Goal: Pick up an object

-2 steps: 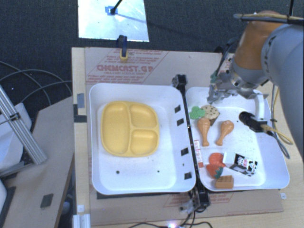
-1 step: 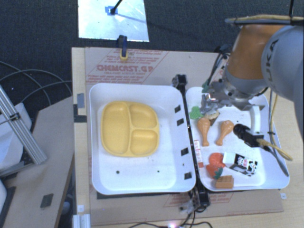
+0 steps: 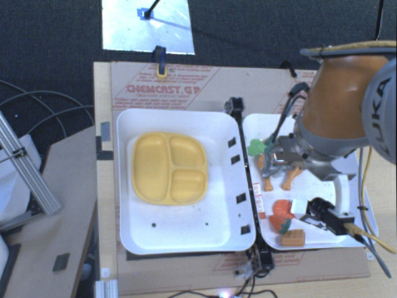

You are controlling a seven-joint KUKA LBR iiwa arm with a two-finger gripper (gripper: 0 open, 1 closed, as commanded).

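Observation:
My gripper (image 3: 271,160) hangs low over the right bin (image 3: 254,124), near that bin's left side, under the big orange and grey arm. Just beneath and beside it lie two orange carrot-like pieces (image 3: 267,177), (image 3: 290,179), and a green leafy toy (image 3: 255,146) sits to its left. A red tomato-like toy (image 3: 282,208), a small green piece (image 3: 285,226) and a tan block (image 3: 293,238) lie toward the bin's front. The arm hides much of the bin's middle and right.
The left bin (image 3: 186,238) holds a yellow divided plate (image 3: 169,168). A black-clipped divider (image 3: 243,166) runs between the two bins. A shiny metal sheet (image 3: 147,17) lies on the floor beyond the bench.

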